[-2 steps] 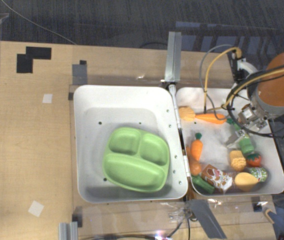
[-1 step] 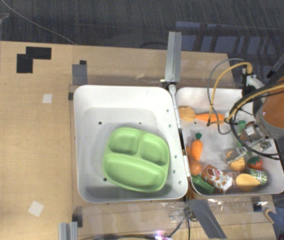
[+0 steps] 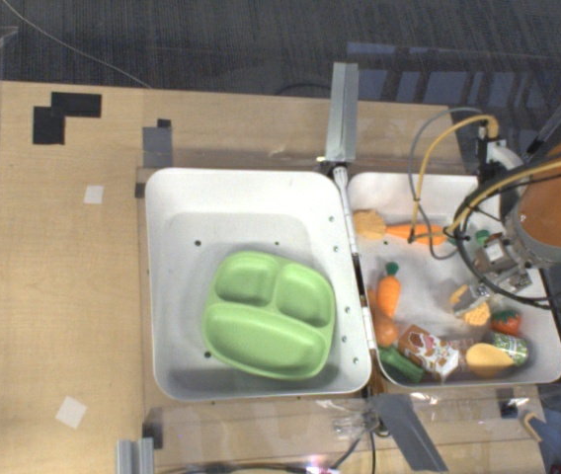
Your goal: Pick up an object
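Toy-food pieces (the pick candidates) lie in the right white bin [image 3: 554, 355]. L to R: green three-compartment plastic plate [image 3: 271, 314] in the left white bin [image 3: 167, 265], well left of the gripper [image 3: 478, 292]; orange toy carrot [image 3: 387, 294] nearer; small yellow toy piece [image 3: 477, 313] just below it. Can't tell whether the gripper is open or closed. Nothing looks lifted, so the pick seems undone.

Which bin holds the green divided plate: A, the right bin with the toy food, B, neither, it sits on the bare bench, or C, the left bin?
C: the green divided plate lies inside the left bin, while the toy carrot sits in the right bin.
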{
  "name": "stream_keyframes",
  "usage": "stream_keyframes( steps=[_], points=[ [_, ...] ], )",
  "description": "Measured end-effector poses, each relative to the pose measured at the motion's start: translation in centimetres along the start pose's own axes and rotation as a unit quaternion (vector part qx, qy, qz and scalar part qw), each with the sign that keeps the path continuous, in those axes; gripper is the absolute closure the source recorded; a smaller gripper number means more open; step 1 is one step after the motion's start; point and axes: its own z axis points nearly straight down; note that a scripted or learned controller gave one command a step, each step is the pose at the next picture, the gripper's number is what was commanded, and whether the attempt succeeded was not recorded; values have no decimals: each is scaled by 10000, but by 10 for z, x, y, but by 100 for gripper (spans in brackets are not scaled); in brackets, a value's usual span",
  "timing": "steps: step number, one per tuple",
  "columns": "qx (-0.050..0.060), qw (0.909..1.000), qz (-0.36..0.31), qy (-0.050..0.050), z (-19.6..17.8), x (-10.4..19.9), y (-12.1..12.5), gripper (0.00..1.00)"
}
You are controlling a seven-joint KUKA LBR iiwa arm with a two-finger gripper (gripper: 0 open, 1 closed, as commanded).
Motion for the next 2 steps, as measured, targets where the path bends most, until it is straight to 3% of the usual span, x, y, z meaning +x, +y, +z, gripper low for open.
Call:
stream_keyframes(
  steps=[1, 2],
  points=[
    [-17, 9997, 261, 14, -128, -7, -50, 100],
    [-59, 9995, 312, -33, -140, -46, -139, 100]
  ],
)
